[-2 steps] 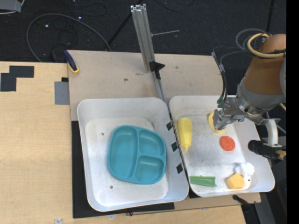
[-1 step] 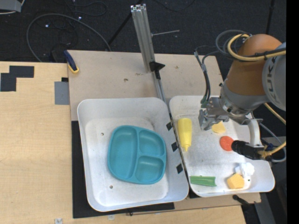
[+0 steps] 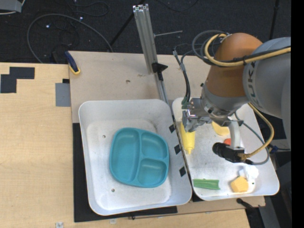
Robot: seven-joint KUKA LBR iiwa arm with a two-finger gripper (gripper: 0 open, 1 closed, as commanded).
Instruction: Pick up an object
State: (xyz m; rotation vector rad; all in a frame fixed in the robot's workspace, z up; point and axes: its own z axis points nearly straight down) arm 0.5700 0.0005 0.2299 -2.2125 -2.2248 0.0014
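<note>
Bins sit side by side on the bench: the left bin (image 3: 90,175) carries a teal divided plate (image 3: 139,156) near its middle, and the right bin (image 3: 266,186) carries the small things worth picking. A yellow bottle-shaped toy (image 3: 189,141) lies against the right bin's left edge, just beside the wall shared with the left bin. A green flat piece (image 3: 205,184) lies near the right bin's front edge, with a yellow-orange block (image 3: 240,185) beside it toward the front right corner. A small orange item (image 3: 227,142) and a pale yellow one (image 3: 220,128) lie nearer the bin's middle, partly hidden by the arm (image 3: 237,75).

The gripper (image 3: 192,118) hangs low over the right bin's left edge, right above the top of the yellow toy, which looks like the target. How far its jaws stand apart cannot be told from this slant, and nothing is seen held between them.

The risk lies in the toy's place. It rests so close to the bin wall that one jaw may land on the rim or wedge against the wall, not beside the toy. Its rounded body could also squirt sideways when squeezed, leaving the grasp with nothing in it. A black cabled part (image 3: 227,151) hanging off the wrist could brush the orange item on the way down.
</note>
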